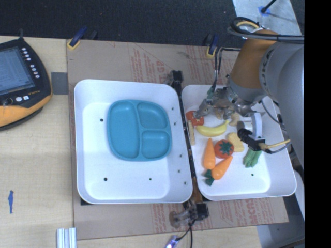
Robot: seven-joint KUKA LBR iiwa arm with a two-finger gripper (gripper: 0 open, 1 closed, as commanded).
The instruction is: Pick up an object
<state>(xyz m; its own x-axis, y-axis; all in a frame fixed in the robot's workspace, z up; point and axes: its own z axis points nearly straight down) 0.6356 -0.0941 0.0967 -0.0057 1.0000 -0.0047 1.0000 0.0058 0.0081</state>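
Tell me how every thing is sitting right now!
Blue plastic divided plate: flat, right side up, in the left white bin.
Yellow toy banana: lying flat in the right white bin.
Red toy tomato: resting beside the carrots.
Two orange toy carrots: lying side by side.
Green toy vegetable: lying alone.
Tool: low over the toys, its grip too cluttered to tell.

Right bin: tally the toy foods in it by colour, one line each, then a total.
Orange: 2, the carrots
Yellow: 2, the banana and a yellow piece
Red: 2, the tomato and a red piece
Green: 1, the green vegetable
Total: 7
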